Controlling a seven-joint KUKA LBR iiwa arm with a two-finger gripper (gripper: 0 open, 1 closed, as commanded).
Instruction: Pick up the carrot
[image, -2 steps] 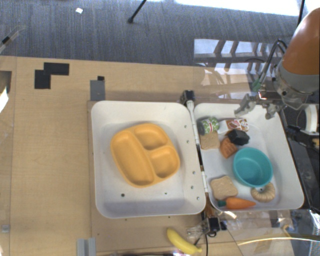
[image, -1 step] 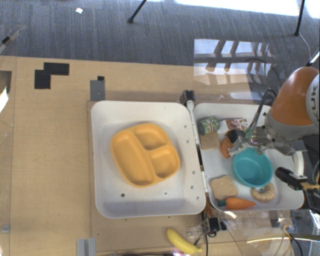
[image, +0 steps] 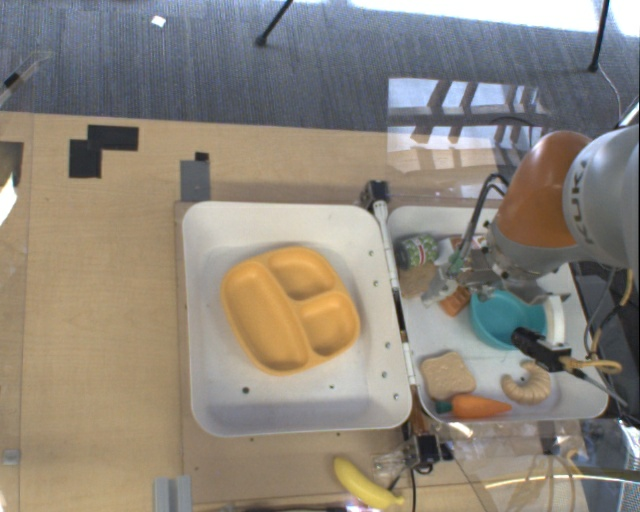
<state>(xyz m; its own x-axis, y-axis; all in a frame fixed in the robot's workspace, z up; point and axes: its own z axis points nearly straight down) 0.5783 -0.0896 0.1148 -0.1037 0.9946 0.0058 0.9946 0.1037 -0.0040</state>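
Gripper (image: 452, 290) (low) beside orange piece (image: 458, 301)

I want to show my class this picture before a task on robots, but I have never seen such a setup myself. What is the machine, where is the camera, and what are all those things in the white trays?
The camera hangs above a wooden bench and looks down at a slant. The grey machine with the orange band is a robot arm, reaching in from the picture's right. Its gripper, a two-fingered hand, sits low over the right bin; whether it holds anything cannot be told here.

The left bin holds a yellow divided plate. The right bin holds toy food: the carrot near the front edge, a slice of bread, a croissant, a teal bowl and a few smaller pieces near the gripper. A banana lies on the bench, outside the bins.

The arm's job is to pick up the carrot, which lies untouched, apart from the gripper.
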